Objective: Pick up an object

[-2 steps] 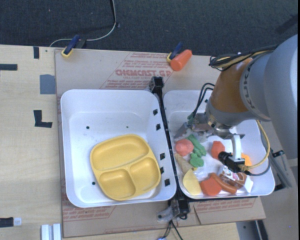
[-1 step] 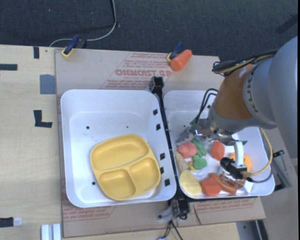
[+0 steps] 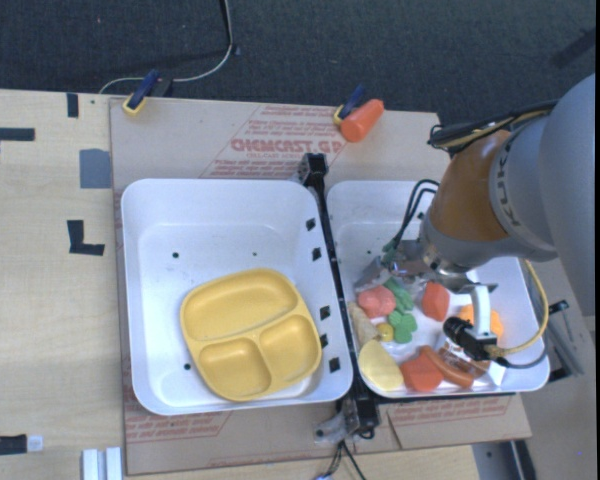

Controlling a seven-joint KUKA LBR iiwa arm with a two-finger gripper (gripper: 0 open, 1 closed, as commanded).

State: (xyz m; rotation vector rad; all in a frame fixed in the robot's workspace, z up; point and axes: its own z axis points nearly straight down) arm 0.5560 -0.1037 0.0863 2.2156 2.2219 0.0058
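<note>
1. Landmark: the black divider (image 3: 325,258), the line where the two bins meet. Everything below is located against it.
2. Left of the divider: left bin (image 3: 160,218), a shallow smooth white plastic tub with rounded corners. In it lies a yellow tray (image 3: 250,333), matte, three compartments, flat and turned at an angle, towards the near side of the bin. Likely parked there apart from the pile of pickable items.
3. Just right of the divider: right bin (image 3: 365,213), same make. The candidates for picking sit heaped in its near half: a pink-red lump (image 3: 376,301), green pieces (image 3: 402,323), a pale yellow disc (image 3: 381,367), and orange-red pieces (image 3: 421,372) near the front wall. All look like small smooth plastic toy shapes, touching or overlapping.
4. Further right of the divider: gripper (image 3: 398,266) lowered over the heap, reaching in under the arm's orange band (image 3: 470,203). State of the fingers: cannot tell; wrist and cables hide them. No grasp confirmed.
5. Judgement: clutter makes a clean single-item pick uncertain.
</note>
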